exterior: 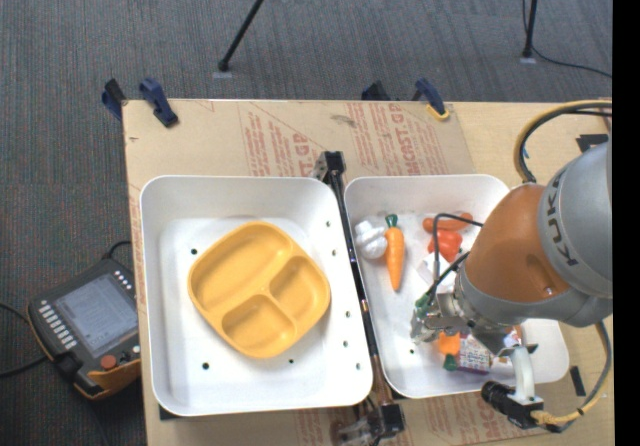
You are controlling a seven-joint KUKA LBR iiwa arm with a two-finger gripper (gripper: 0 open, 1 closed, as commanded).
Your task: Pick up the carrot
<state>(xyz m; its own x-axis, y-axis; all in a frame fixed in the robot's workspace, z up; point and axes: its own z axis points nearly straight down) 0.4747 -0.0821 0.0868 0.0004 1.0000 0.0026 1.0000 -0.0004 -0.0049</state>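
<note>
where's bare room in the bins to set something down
Left bin: bare floor in the corners around the yellow plate, widest along the near edge. Right bin: a bare strip at the far wall, above the carrot. The rest is crowded: a white item, red pieces, and the arm over the near half.

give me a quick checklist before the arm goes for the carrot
1. Carrot in sight, lying in the right bin, green top toward the far rim: ok.
2. Top of carrot free of cover: ok.
3. Room beside it: not ok, a white item lies close against its left side, touching or not I cannot tell.
4. Pincer placed over carrot: not ok, it sits nearer the camera and to the right of it.
5. Pincer free of other items: cannot tell, small toys crowd just beside it.
6. Yellow divided plate out of the way in the left bin: ok.
</note>
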